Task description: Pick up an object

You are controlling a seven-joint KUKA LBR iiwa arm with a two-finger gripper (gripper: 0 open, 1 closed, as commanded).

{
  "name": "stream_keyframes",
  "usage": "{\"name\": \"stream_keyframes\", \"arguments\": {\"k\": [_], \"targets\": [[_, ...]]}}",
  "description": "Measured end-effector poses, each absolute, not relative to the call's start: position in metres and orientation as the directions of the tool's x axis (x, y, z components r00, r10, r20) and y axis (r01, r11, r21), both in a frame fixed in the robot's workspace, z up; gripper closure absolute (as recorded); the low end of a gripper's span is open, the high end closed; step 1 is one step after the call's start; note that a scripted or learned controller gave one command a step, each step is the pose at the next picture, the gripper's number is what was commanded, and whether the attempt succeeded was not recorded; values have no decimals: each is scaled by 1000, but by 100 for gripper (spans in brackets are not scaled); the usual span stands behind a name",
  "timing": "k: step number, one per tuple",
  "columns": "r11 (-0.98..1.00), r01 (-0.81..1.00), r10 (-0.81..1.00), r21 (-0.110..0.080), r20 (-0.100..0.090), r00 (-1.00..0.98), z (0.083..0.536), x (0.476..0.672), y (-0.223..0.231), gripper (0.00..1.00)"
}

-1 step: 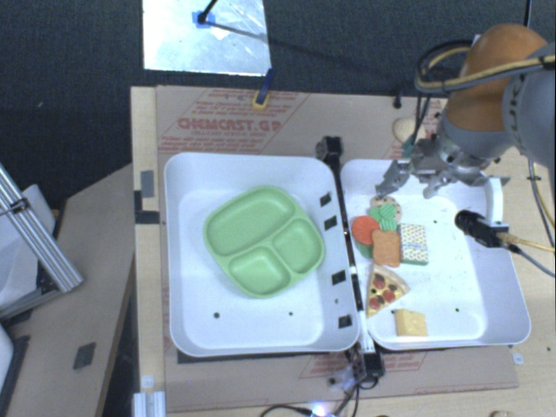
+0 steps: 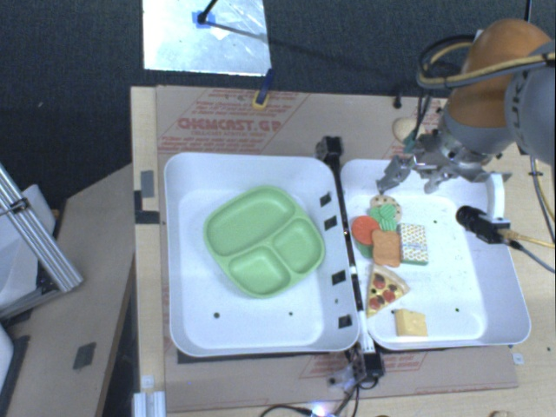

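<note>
Gripper hangs over the right bin's far-left corner, fingers spread, nothing between them. Toy food nr the bin's left wall — pizza slice, cookie: prob light, stiff, flat. Pinch across the edges.

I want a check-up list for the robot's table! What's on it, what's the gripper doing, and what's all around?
Surface: two white bins, left bin and right bin, on a cardboard-covered bench.
Job's things: toy foods in the right bin along its left side: pizza slice, yellow block, patterned wafer, cookie, red piece.
Clutter: green divided plate in the left bin.
Gripper: gripper over the right bin's far end, above the foods, holding nothing visible.
Cables: yellow-black hoses on the arm.
Surroundings: shiny sheet behind the bench; metal rail at left.
</note>
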State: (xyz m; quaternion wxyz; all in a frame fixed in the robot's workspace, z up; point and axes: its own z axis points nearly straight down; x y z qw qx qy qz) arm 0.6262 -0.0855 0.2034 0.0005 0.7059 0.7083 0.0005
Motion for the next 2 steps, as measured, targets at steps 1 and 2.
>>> {"name": "stream_keyframes", "arguments": {"k": [1, 2], "targets": [[1, 1000, 1000, -3, 0, -1, 155, 618, -91, 0], [2, 1000, 1000, 3, -2, -2, 96, 615, -86, 0]]}}
